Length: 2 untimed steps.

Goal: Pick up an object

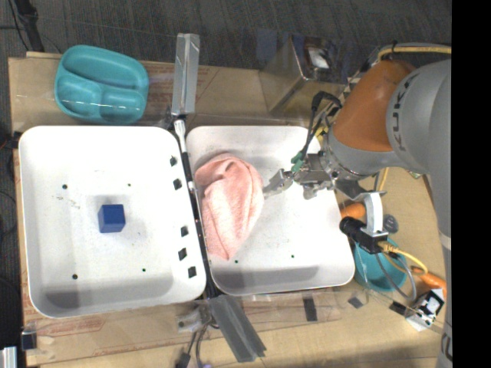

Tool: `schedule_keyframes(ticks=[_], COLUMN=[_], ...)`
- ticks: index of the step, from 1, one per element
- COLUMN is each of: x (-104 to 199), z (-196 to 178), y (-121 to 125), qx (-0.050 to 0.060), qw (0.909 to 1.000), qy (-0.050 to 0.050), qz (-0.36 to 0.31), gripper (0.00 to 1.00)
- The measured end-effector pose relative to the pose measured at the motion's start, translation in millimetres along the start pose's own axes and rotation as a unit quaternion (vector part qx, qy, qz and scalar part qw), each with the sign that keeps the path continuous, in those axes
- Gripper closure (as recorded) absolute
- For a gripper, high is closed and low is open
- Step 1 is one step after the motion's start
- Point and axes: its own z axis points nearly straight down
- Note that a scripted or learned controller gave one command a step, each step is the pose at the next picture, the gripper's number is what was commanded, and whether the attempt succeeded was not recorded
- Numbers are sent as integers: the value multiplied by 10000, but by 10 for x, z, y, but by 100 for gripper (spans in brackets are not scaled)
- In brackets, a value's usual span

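Observation:
A crumpled pink cloth [228, 202] lies against the left wall of the right bin [307, 271]. A small blue cube [112, 218] sits alone in the middle of the left bin [46, 152]. The gripper [276, 182] reaches in from the right, low over the right bin. Its tip is just beside the upper right edge of the cloth. Nothing is seen held in it. The grey arm with its orange band [376, 110] rises behind it at the upper right.
A teal moulded tray [101, 83] rests on the bench beyond the left bin. A metal bar [184, 71] runs up from the seam between the bins. Cables and a teal and orange fixture [376, 263] crowd the bench right of the right bin.

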Motion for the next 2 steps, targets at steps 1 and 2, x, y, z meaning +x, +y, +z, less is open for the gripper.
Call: schedule_keyframes(ticks=[1,2], x=[126,181], z=[1030,1016], y=[443,939], qx=[-26,-29], qw=[9998,9925], qy=[-14,-14], qz=[-174,-1221], gripper=[0,0])
